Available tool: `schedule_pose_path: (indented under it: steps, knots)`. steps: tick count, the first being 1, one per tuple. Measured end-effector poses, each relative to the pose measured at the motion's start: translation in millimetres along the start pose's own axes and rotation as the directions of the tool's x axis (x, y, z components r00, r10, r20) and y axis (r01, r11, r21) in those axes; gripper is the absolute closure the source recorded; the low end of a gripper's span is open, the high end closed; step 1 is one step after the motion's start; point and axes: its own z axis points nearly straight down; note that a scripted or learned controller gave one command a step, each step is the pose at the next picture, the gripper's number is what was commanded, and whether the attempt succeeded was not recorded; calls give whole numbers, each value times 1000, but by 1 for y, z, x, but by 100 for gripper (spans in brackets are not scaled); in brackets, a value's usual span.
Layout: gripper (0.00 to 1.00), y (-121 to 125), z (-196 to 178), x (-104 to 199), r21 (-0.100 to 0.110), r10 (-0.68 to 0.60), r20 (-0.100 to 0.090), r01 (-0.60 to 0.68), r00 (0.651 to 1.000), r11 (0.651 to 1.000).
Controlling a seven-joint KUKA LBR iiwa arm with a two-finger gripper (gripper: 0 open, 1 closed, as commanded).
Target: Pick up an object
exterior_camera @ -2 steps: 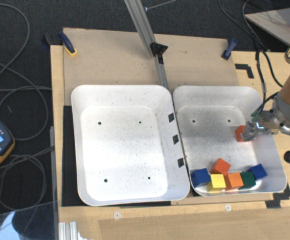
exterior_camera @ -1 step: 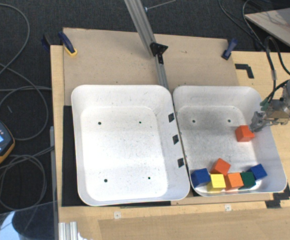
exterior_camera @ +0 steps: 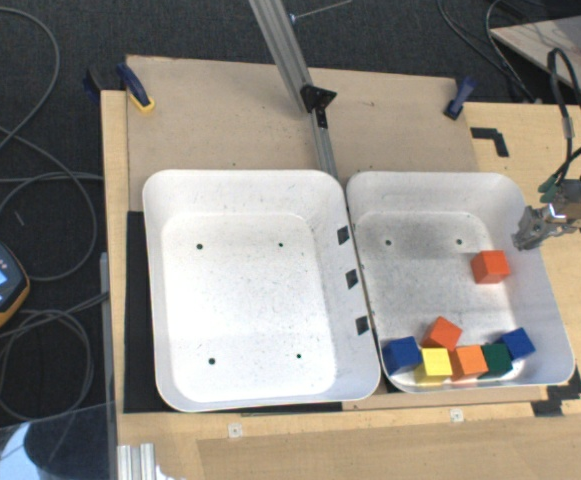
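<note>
**Operator:** Report gripper status.

**Technician:** The gripper (exterior_camera: 538, 226) is hovering at the right rim of the right bin (exterior_camera: 440, 183), about level with the bin's middle. Whether it is open or closed cannot be told at this size and angle. Nothing is showing between its tips, so it is carrying no load.

**Operator:** Nearest candidate object?

**Technician:** The lone orange block (exterior_camera: 490, 266) is lying just left of the gripper and slightly nearer, apart from everything else on the bin floor. The remaining blocks are crowding the near edge: a blue block (exterior_camera: 401, 353), a yellow block (exterior_camera: 436, 362), an orange one, a green block (exterior_camera: 497, 358) and a second blue block (exterior_camera: 518, 343), several of them touching. The left bin (exterior_camera: 170, 193) is lying beside the right one.

**Operator:** Which step is in hand?

**Technician:** Judging by position, the approach; no grasp is in place yet. The next move is calling for travel left over the lone orange block, then a straight descent. That block is offering free sides; the clustered ones are not.
</note>
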Motion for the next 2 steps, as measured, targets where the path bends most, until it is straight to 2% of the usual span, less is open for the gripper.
schedule_pose_path:
  steps: [1, 2]
  knots:
    - [100, 12, -2, 44, 3, -5, -3, 5, 1000, 1000]
    - [100, 40, -8, 96, 3, -6, -4, 6, 1000, 1000]
